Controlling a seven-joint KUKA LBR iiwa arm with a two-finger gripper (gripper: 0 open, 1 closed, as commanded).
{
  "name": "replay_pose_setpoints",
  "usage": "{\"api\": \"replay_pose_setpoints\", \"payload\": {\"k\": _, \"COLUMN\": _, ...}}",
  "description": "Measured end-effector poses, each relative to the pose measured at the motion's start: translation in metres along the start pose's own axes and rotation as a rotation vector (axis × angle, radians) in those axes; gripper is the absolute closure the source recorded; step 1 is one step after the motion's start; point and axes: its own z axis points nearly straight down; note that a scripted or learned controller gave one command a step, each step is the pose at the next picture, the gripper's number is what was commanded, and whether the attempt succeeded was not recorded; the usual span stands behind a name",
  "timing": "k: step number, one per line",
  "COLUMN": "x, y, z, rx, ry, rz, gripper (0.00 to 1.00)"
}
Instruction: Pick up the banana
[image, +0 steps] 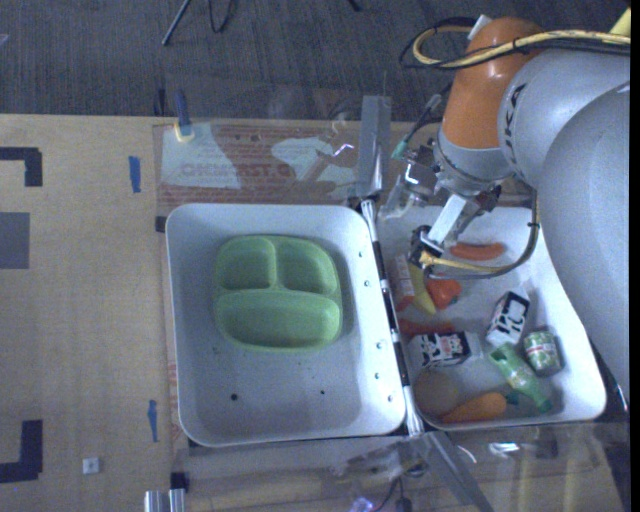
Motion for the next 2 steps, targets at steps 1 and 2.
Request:
{"api": "replay_pose_setpoints", "payload": {"k": 1, "x": 0.05, "y": -0.016, "z": 0.0, "rx": -0.002, "ry": 0.0, "rz": -0.486, "gripper": 0.0}}
{"api": "replay_pose_setpoints", "payload": {"k": 2, "x": 0.064, "y": -0.04, "z": 0.046, "rx": -0.025, "ry": -0.012, "rz": -0.631, "gripper": 0.0}}
